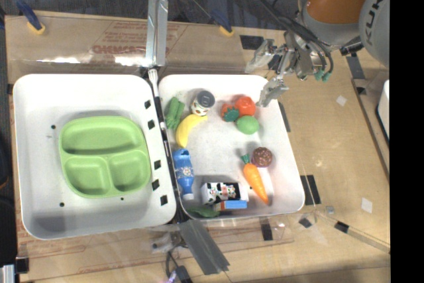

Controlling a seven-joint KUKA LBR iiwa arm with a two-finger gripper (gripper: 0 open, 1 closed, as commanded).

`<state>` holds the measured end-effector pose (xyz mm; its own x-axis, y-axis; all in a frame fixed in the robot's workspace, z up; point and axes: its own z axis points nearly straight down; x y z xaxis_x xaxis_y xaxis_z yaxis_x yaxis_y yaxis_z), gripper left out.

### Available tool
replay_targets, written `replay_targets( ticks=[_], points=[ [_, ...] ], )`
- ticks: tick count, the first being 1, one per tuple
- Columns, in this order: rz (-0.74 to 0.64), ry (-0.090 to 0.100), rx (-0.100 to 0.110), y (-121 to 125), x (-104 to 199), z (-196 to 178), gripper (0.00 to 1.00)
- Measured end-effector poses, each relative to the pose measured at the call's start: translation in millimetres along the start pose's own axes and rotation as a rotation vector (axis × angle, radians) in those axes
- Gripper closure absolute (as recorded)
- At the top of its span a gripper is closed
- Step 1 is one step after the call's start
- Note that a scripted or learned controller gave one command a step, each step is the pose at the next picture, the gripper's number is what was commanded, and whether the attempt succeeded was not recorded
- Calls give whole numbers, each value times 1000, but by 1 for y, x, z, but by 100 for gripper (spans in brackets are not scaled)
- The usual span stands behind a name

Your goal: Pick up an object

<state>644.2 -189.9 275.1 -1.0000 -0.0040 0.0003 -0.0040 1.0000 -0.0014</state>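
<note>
The gripper [273, 88] hangs over the right bin's [286, 142] upper right rim, holding nothing, its spread not discernible, above the tomato [242, 105] and lime [248, 124], probably because these are the nearest candidates to pick.

- Bins [40, 209]: smooth white plastic, faintly glossy.
- Divided tray [103, 156]: matt green plastic.
- Carrot [255, 181], banana [187, 129]: glossy plastic.
- Bench [344, 169]: matt wood-like board.
- Gripper [273, 91]: bare metal.

bench [331, 162] | 2 white bins: L [26, 142], R [288, 162] | side by side
</note>
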Motion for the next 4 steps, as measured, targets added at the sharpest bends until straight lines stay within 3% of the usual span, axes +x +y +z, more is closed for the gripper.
replay_targets(
  ticks=[1,2,3,4],
  points=[
    [-91,11,-6,-17,-11,172,0],
    [-273,0,-2,-8,112,183,0],
    [-389,-4,-1,-19,25,182,0],
    [-441,-1,-2,-18,67,183,0]
  ],
)
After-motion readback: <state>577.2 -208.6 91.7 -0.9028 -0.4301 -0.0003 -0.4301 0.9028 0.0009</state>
